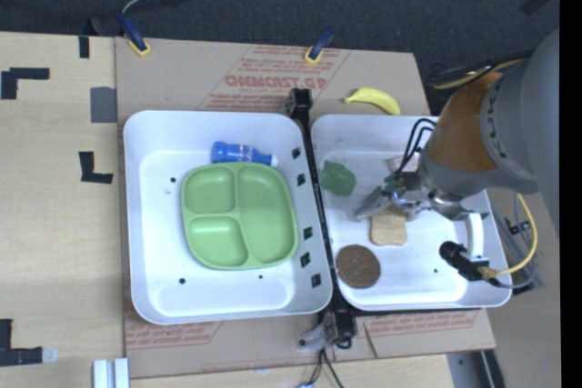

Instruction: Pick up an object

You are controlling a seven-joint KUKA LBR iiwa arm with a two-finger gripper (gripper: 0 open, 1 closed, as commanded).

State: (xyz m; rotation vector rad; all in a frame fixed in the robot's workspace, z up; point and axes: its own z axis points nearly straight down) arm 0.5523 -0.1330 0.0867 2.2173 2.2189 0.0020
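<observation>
The claw [386,198] is seen low in the right bin [455,291], just above a toast slice [389,231]; whether it is spread cannot be told. Nothing is seen pinched.

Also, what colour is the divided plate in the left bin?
Light green divided plate, clearest in the camera view.

The right bin [414,291] has three small things in it. A green lump [339,178] sits near the left wall. A tan piece shaped like toast [389,230] lies flat in the middle (partly under the gripper [380,202]). A round brown cookie [358,266] lies flat near the front.
</observation>
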